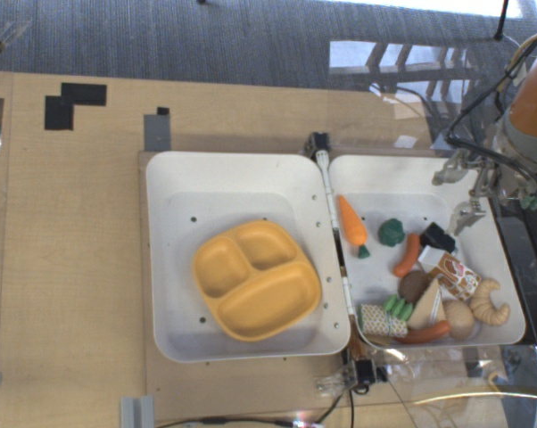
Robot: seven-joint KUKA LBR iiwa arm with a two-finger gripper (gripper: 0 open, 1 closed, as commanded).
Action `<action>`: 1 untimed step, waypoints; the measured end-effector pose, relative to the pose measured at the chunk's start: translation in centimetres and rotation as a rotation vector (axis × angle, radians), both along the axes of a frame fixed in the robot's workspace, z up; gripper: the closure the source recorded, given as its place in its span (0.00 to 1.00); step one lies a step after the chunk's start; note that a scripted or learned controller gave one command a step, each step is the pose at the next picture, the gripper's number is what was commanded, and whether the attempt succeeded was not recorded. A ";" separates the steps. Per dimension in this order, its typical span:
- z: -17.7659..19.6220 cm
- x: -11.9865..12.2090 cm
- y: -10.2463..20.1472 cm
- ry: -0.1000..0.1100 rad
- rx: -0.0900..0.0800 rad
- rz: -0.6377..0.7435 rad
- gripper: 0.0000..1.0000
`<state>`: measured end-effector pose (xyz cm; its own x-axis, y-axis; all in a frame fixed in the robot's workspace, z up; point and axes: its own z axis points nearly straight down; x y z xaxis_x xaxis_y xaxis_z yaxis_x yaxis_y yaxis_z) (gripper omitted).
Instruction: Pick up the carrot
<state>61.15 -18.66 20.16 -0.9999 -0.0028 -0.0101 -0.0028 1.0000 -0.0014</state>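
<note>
Camera view, from above the bench: you see the orange toy carrot with a green stub end (pixel 351 222) lying free on the floor of the right-hand shallow white bin (pixel 402 178), close against the divider it shares with the left-hand white bin (pixel 161 239).

The carrot's long axis runs from about 11 o'clock at its pointed orange tip to about 5 o'clock at its green end, nearly parallel to the divider. From the metal two-finger gripper (pixel 469 205), which hangs over the bin's right wall below the grey arm with its orange band (pixel 529 105), the carrot lies toward 9 o'clock, well apart, across bare bin floor.

You cannot tell from this angle whether the pincer stands apart or together; nothing shows between its tips.

A dark green toy broccoli (pixel 392 231) sits just beside the carrot at its 3 o'clock, and a second, smaller orange piece (pixel 408 255) lies at its 4 o'clock, so you should judge the approach as needing to close across the carrot's short width. The yellow divided plastic plate (pixel 255 279) rests in the left bin, away from the work.
</note>
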 end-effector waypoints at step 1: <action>4.7 1.1 7.2 -0.009 0.003 0.019 0.00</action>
<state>62.22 -11.50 24.91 -0.9996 -0.0213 -0.0194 -0.0213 0.9998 0.0019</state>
